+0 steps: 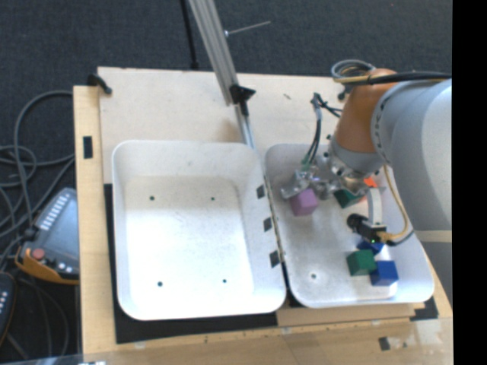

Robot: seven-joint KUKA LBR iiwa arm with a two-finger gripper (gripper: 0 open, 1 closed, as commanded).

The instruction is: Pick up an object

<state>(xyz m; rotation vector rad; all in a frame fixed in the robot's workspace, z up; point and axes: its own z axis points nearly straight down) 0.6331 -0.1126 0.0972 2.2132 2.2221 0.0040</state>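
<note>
end effector [304,187] over right bin [327,280] | grip state: cannot tell | purple block [305,201] just below it | green block [361,262] lower right | no legible text

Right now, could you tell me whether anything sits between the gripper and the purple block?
Nothing visible does. The gripper sits right over the purple block in the right bin; the green block and blue block lie apart, toward the bin's near corner.
</note>
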